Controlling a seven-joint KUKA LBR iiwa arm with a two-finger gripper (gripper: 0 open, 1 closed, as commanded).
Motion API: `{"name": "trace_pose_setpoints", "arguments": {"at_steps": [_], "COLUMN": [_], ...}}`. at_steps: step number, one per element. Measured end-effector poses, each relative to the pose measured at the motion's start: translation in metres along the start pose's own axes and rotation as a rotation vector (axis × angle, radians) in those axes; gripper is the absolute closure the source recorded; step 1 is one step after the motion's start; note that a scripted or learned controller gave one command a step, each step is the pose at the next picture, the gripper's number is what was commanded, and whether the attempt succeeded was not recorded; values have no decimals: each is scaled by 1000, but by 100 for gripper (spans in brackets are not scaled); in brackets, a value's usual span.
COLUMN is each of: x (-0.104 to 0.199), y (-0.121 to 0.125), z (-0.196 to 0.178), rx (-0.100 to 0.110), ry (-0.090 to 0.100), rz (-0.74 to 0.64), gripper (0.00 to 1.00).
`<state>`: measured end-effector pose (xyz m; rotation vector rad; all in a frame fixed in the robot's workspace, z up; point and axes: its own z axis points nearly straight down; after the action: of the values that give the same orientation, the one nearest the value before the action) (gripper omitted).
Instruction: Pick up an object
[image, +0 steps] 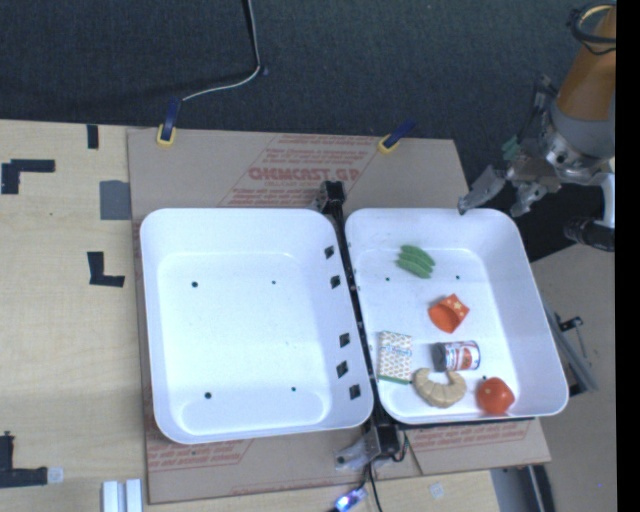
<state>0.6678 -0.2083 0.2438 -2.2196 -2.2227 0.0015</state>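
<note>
Bench and surroundings, seen from above.
Pale wooden benchtop (60, 300) at left, marked with black tape pieces; brown cardboard sheet (290, 170) at centre, clipped along top edge; dark blue-grey carpet (380, 60) across upper frame, crossed by a white cable (235, 75). Even lighting.

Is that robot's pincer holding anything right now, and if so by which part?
Nothing. The pincer hangs open above the right bin's far corner, with nothing between its fingers.
</note>
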Motion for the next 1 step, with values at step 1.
{"name": "trace_pose_setpoints", "arguments": {"at_steps": [1], "x": [28], "y": [2], "z": [-140], "rx": [-17], "ry": [-4], "rz": [-4], "gripper": [0]}}
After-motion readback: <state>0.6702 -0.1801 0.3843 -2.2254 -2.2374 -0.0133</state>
